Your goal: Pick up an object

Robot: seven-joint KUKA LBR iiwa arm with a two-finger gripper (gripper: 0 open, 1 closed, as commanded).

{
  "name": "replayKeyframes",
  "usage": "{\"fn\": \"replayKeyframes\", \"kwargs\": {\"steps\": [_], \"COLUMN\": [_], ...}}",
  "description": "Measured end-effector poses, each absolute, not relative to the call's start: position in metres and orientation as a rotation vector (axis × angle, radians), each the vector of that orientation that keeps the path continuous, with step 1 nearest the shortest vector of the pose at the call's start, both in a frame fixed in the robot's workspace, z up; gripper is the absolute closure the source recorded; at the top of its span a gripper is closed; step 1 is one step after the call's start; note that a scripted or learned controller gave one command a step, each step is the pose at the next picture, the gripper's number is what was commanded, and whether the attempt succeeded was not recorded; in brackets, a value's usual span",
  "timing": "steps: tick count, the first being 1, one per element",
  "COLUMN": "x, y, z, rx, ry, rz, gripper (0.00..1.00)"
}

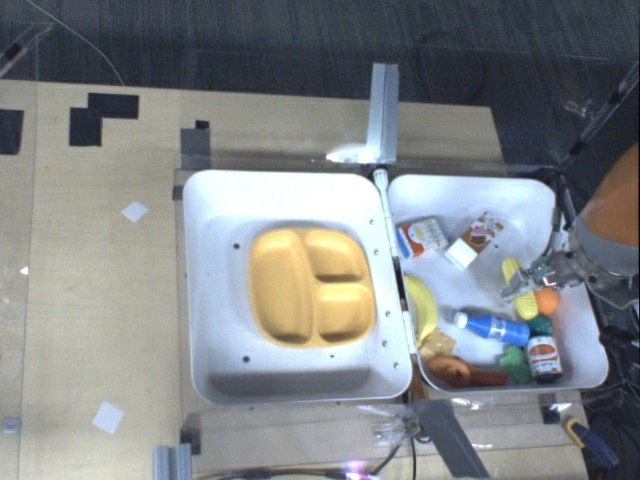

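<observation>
Right bin point(470, 190), toy clutter — an orange ball point(546, 302) beside a green piece point(541, 325), just under the gripper point(527, 278), which sits low at the bin's right side. Whether anything is caught cannot be told. Step in hand, by judgement: the descent onto a target; next comes closing and a straight lift. A blue bottle point(492, 327) lies nearby. Labels on the small carton point(423, 235) — unreadable. The left bin point(210, 268) holds 1 yellow tray point(305, 286).

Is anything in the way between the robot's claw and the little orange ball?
Nothing visible stands in the way. The gripper is low in the right bin, right beside the orange ball, nearly touching it. A yellow piece sits at its other side, and the blue bottle lies further toward the front.
</observation>
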State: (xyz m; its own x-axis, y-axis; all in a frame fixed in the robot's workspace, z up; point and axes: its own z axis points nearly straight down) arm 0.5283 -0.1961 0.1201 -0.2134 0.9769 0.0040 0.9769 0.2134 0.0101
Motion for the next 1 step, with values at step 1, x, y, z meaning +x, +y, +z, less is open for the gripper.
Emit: {"fn": "replayKeyframes", "kwargs": {"steps": [1], "x": [0.5598], "y": [-0.1403], "z": [0.2329], "rx": [2.145], "ry": [2.280], "rz": [0.014], "gripper": [1.00]}}
